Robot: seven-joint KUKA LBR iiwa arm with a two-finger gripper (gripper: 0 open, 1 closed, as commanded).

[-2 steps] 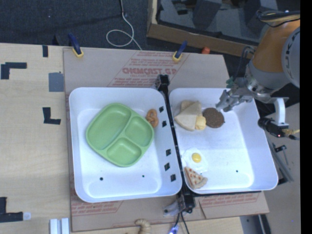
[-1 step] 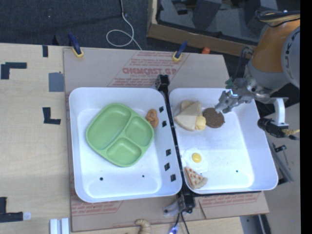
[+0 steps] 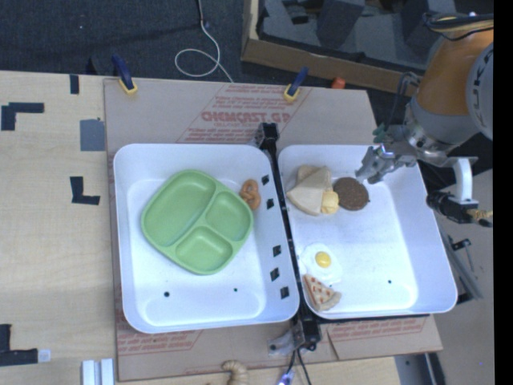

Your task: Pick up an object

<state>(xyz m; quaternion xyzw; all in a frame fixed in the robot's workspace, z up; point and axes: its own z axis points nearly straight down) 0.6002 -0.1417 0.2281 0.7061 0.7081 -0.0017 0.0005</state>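
A green tray (image 3: 198, 221) was seen in the left bin (image 3: 128, 239); in the right bin (image 3: 417, 247), a brown patty (image 3: 351, 193) lay beside a tan wedge (image 3: 309, 189). The approach step was judged in hand: a descent onto the patty was called for. The gripper (image 3: 373, 167) was poised just above it, the arm slanted in from the right; whether the claw was spread could not be told.

A wooden bench (image 3: 48, 239) carries a cardboard sheet (image 3: 240, 115), clamped at its far edge, with two white bins (image 3: 136, 295) on it.
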